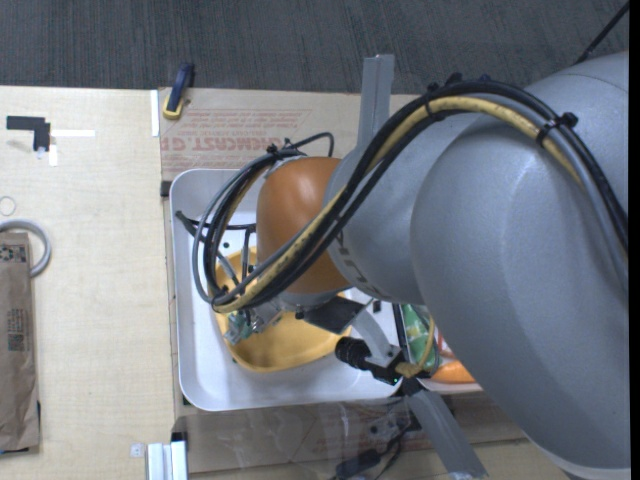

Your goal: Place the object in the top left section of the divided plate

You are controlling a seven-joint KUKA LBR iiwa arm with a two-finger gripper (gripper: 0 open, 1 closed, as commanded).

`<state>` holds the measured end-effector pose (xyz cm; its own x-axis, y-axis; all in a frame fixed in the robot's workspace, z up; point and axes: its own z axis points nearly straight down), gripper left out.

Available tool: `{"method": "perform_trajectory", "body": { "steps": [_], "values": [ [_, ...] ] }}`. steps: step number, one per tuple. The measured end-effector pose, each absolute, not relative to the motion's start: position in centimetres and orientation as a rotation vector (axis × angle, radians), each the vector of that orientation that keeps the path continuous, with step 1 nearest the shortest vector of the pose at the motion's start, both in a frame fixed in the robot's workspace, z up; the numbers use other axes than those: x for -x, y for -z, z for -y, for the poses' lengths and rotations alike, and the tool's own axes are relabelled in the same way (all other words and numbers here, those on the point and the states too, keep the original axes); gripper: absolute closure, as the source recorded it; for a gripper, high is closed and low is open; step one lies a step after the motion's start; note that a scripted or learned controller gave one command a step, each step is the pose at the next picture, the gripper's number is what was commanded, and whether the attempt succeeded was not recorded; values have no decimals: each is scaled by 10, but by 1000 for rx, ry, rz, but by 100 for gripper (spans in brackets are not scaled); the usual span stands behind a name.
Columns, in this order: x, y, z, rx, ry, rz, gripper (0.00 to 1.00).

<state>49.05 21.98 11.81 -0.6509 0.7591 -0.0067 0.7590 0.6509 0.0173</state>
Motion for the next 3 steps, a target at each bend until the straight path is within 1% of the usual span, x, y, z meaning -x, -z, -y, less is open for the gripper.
{"method": "perform_trajectory", "body": {
  "steps": [1,2,3],
  "values": [
    [-550,-155,-119,-1000,2,-2977,100],
    [-550,-155,-119,-999,1,-2977,0],
    [-557,-94,-172,-872,2,-3014,0]
  ]
}}
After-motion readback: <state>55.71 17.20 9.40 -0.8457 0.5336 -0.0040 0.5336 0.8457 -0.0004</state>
